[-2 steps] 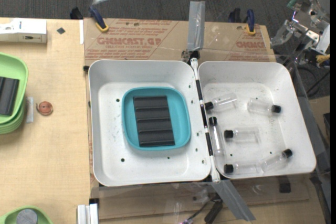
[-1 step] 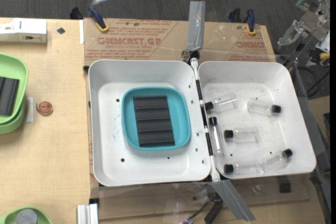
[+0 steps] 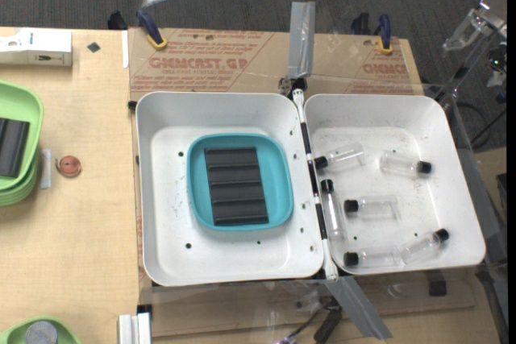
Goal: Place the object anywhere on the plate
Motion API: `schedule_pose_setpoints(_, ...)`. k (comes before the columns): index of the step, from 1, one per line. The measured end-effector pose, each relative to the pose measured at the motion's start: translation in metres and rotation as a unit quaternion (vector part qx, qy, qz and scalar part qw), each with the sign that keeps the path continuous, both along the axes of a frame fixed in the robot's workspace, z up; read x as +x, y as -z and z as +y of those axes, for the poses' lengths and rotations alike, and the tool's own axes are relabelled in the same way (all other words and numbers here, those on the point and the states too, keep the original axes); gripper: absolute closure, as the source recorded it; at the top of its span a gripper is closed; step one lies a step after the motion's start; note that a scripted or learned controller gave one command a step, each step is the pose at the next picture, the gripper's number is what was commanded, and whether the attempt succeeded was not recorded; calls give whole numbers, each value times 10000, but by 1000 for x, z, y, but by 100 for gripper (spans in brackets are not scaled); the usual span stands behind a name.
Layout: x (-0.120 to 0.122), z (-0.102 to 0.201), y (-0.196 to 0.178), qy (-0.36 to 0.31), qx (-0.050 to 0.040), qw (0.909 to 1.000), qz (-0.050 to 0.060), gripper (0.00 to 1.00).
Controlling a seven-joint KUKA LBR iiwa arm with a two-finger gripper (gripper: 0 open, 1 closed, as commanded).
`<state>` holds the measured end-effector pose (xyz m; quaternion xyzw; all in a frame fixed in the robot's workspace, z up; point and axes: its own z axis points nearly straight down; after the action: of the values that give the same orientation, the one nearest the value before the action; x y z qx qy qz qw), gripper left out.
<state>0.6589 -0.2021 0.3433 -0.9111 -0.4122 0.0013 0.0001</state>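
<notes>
**Six capped vials in the right bin, plate in the left**

One teal plate [image 3: 278, 177], square with rounded corners, lies flat in the middle of the left white bin [image 3: 161, 197]. One black ridged insert [image 3: 236, 185] covers most of its floor, showing four raised bars.

Everything the task concerns lies to the right of the plate, past the seam between the bins, in the right white bin [image 3: 451, 173]. Six clear vials with black caps lie there on their sides, none touching the plate.
- The first vial [image 3: 339, 155] is nearest the plate's upper right corner.
- The second vial [image 3: 329, 209] runs along the seam, just right of the plate.
- The third vial [image 3: 372, 208] is a little farther right of the plate.
- The fourth vial [image 3: 367, 259] is off the plate's lower right corner.
- The fifth vial [image 3: 405, 166] lies well to the right of the plate.
- The sixth vial [image 3: 423, 246] lies farthest right and lower.

The gripper [image 3: 477, 22] appears as pale metal parts far to the upper right of the plate, well beyond the right bin and over the dark floor. Whether it is wide or narrow I cannot tell, and nothing can be seen held in it.

Beyond the plate, a printed cardboard sheet [image 3: 201, 56] is held by two blue-and-yellow clamps [image 3: 150, 28]. Left of the plate on the wooden bench [image 3: 89, 254] are one green tray [image 3: 24, 105], one small reddish disc [image 3: 68, 166] and one white box [image 3: 34, 48].
</notes>
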Motion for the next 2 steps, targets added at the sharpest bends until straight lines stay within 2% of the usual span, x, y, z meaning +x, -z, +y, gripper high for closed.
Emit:
schedule_pose_setpoints(1,0,0,0,0,0,10000,1,0)
schedule_pose_setpoints(2,-5,4,37,66,2,10000,11,0)
